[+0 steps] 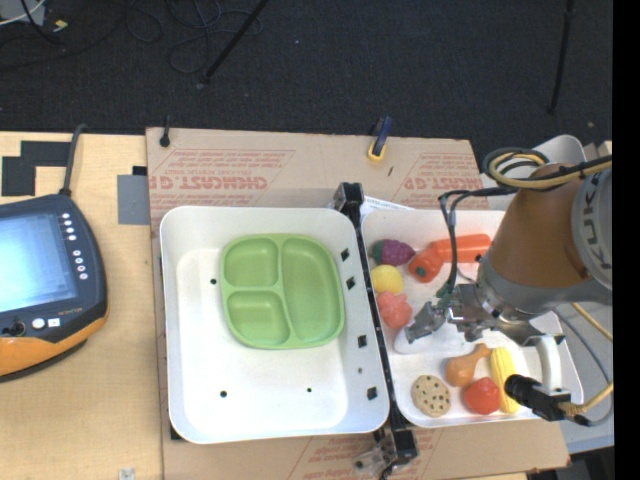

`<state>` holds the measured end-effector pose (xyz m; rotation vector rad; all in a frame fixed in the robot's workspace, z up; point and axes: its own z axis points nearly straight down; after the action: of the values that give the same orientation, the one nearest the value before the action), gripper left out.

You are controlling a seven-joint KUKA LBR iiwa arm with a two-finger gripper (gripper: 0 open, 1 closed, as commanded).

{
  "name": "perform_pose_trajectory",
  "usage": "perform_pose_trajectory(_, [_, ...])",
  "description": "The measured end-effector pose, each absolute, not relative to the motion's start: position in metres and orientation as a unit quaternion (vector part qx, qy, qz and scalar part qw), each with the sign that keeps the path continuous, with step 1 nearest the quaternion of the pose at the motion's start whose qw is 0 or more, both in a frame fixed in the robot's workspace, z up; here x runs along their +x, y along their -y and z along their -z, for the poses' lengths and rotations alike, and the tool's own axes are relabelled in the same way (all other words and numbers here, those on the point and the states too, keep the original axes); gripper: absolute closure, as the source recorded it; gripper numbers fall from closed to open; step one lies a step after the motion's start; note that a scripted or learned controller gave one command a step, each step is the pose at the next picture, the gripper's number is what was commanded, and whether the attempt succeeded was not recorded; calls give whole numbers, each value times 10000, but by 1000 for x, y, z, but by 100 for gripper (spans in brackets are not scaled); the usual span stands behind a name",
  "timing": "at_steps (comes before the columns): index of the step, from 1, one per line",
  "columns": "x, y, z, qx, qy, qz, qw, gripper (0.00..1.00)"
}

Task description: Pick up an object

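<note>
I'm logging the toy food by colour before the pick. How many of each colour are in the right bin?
Purple: 1, grapes
Orange: 1, carrot
Yellow: 2, lemon, corn
Red: 2
Tan: 2, drumstick, cookie
Total: 8

A single fixed camera looks down at a slant from above the worktop (110, 168), far enough to take in both white bins (190, 368), dark floor beyond.

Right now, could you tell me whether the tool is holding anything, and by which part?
Nothing is held: the tool hangs over bare bin floor beside the pink toy.
</note>
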<state>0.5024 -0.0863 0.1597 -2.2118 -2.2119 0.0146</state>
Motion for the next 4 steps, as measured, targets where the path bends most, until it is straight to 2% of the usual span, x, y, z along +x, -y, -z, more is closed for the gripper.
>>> perform_pose_trajectory(1, [500, 93, -96, -7068, 7074, -42, 68, 0])
perform_pose_trajectory(2, [499, 93, -85, -7075, 7067, -24, 38, 0])
perform_pose_trajectory(3, [500, 96, -93, -7103, 7039, -26, 58, 100])
perform_pose_trajectory(4, [498, 107, -146, -7092, 7050, -14, 20, 100])
